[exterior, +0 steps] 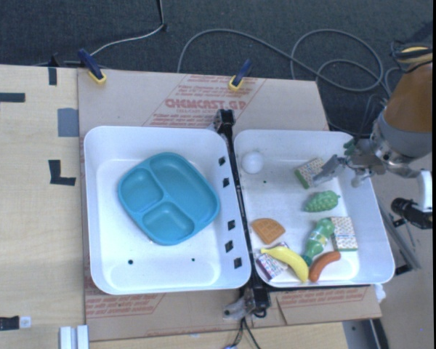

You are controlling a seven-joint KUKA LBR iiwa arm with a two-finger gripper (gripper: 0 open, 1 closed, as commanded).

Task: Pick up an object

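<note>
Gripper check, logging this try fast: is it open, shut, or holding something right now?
Gripper: cannot be told; it sits over the right bin, nothing visibly held.

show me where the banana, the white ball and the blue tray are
banana (293,261), camera view, middle of its yellow curve
white ball (253,162), camera view, its centre
blue tray (168,197), camera view, ridge between its compartments

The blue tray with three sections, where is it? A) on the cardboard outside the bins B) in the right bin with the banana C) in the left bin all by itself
C: the blue tray lies alone in the left bin, while the banana sits among the toys in the right bin.
</note>
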